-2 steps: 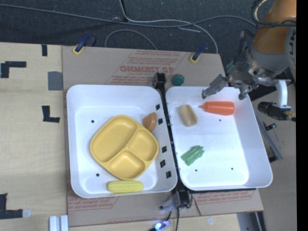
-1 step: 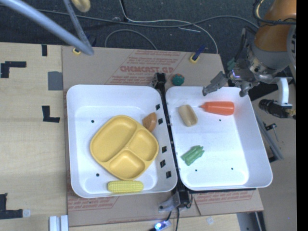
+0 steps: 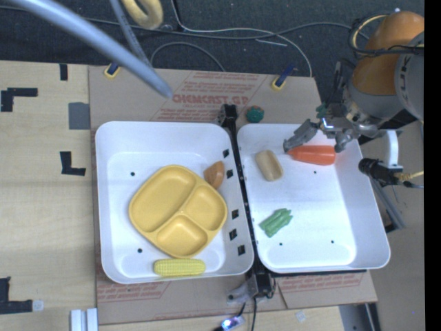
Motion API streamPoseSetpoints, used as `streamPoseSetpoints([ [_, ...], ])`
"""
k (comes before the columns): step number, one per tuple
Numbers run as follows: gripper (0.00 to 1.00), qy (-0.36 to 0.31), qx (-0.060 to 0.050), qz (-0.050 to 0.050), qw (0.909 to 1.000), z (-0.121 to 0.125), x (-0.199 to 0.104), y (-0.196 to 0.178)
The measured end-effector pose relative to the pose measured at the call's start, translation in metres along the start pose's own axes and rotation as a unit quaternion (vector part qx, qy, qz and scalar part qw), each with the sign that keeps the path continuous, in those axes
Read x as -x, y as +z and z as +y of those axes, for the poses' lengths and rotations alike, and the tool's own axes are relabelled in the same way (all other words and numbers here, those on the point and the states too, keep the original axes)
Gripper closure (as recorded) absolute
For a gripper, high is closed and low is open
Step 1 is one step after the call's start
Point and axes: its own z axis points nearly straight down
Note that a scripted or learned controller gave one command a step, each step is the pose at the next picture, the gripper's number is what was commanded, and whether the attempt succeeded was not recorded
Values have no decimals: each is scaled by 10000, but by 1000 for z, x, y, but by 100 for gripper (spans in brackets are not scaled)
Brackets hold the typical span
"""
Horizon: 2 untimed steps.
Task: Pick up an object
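1. The grey arm with its orange band (image 3: 393, 47) is reaching in from the right edge of the frame, and the frame border is cutting off its upper body.
2. The two-finger gripper (image 3: 321, 141) is hanging over the upper part of the right white bin (image 3: 365, 247); its two dark fingers (image 3: 298, 138) are standing spread apart, one to the left and one to the right.
3. The orange carrot-shaped toy (image 3: 313, 155) is lying in the upper part of the right bin, just below and between the spread fingers; whether either finger is touching it is hard to make out, and it is not being pinched.
4. A tan bread-roll-shaped toy (image 3: 269, 165) is lying left of the carrot, near the bin's left wall.
5. A green leafy vegetable toy (image 3: 276, 221) is resting lower in the same bin, well apart from the gripper.
6. In the left white bin (image 3: 110, 185), a yellow plastic divided plate (image 3: 178, 209) is taking up the middle.
7. A brown rounded toy (image 3: 215, 174) is sitting at the plate's upper right edge, partly tucked against it.
8. A yellow corn-cob toy (image 3: 179, 267) is lying along the bin's lower wall.
9. A small teal object (image 3: 255, 114) is sitting on the cardboard above the bins; its shape is too small to tell.
10. A blurred grey bar (image 3: 83, 29) is crossing the upper left corner, covering part of the bench.
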Motion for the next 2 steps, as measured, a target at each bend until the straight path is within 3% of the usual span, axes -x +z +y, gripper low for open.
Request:
streamPoseSetpoints([
  [2, 0, -11, -12, 5, 10000, 1, -6, 126],
])
